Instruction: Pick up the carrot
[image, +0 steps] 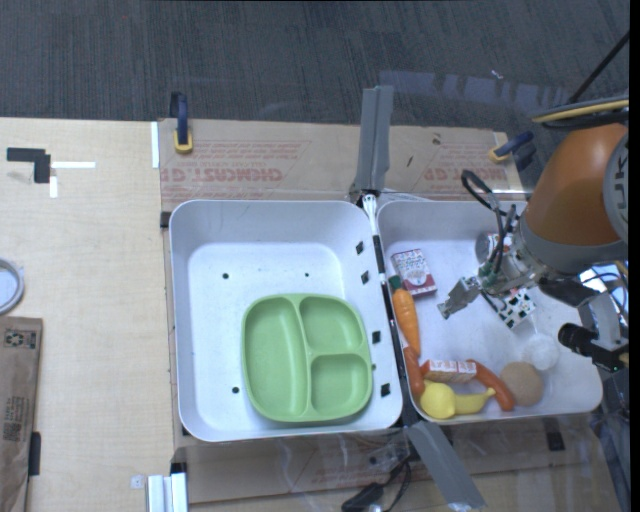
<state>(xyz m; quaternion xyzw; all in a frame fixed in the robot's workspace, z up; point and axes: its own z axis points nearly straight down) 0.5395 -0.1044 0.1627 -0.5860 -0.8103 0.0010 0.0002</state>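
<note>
The carrot (405, 318) is long, orange, with a green top, lying along the right bin's (585, 400) left wall. The gripper (462, 297) hovers at its three o'clock, fingers apart, holding nothing. The bench (80, 250) is pale wood.

Carrot (405, 318) hugs bin wall (379, 262); right side open.

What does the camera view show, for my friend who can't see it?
A robot's gripper hovers over the right bin, a little right of an orange carrot lying by the bin's left wall. The left bin holds a green divided plate.
</note>
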